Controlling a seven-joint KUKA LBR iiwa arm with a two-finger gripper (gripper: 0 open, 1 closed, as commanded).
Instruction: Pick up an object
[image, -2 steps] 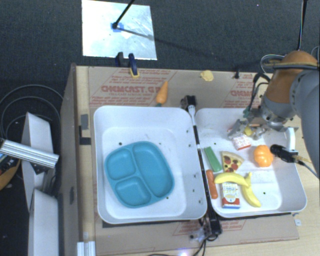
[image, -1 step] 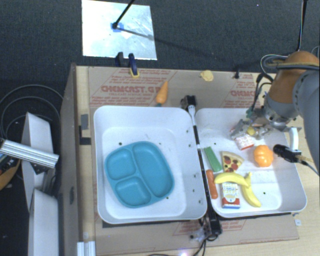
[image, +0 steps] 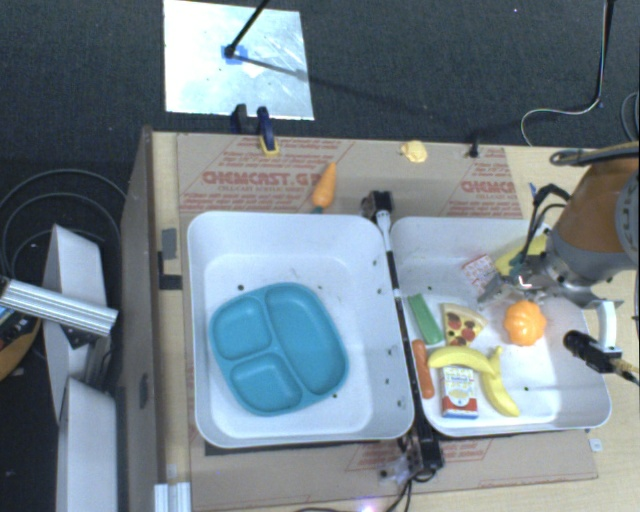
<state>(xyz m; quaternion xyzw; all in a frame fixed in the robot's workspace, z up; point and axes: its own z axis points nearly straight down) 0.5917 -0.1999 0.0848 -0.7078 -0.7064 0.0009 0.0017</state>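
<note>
My gripper (image: 518, 285) hangs over the right bin (image: 580, 405), near its back right part, below the arm's orange band (image: 600, 205). An orange fruit (image: 524, 323) lies just in front of the gripper, very close to it; I cannot tell whether they touch. Further left in the same bin are a pizza slice (image: 462, 325), a yellow banana (image: 470, 360), a small red and white box (image: 459, 390), a green stick (image: 425, 318) and a thin red-orange piece (image: 423, 368). A red and white packet (image: 478, 268) lies left of the gripper.
The left bin (image: 230, 250) holds a blue divided plate (image: 278, 347). On the cardboard behind the bins lie a toy carrot (image: 324, 185) and a small yellow piece (image: 413, 151). A black and white part of the arm (image: 598, 345) overhangs the right bin's right side.
</note>
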